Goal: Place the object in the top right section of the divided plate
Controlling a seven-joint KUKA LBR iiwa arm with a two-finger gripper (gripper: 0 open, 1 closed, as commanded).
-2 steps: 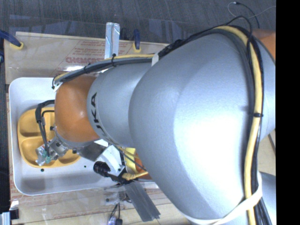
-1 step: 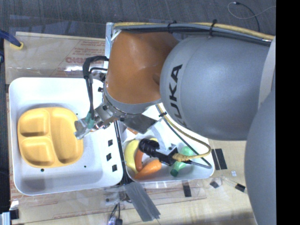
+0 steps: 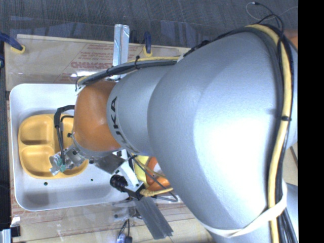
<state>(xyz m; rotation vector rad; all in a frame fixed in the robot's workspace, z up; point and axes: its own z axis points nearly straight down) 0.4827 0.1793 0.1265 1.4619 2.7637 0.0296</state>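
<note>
A yellow divided plate [image 3: 31, 135] lies at the left end of the left white bin [image 3: 35, 199]. A ridge splits it into a far section and near sections. My gripper [image 3: 61, 163] hangs below the orange wrist band, over the plate's near right edge. A small greenish, pale thing [image 3: 57, 165] shows at its tip, too small and shadowed for me to tell whether it is gripped or lying on the plate. The rest of the plate's right side is hidden by the wrist.
The big grey arm [image 3: 212, 125] covers the right half of the view and the right bin. Yellow and orange items [image 3: 154, 178] peek out under it. A metal post [image 3: 121, 42] stands behind the left bin on the cardboard-covered bench [image 3: 61, 59].
</note>
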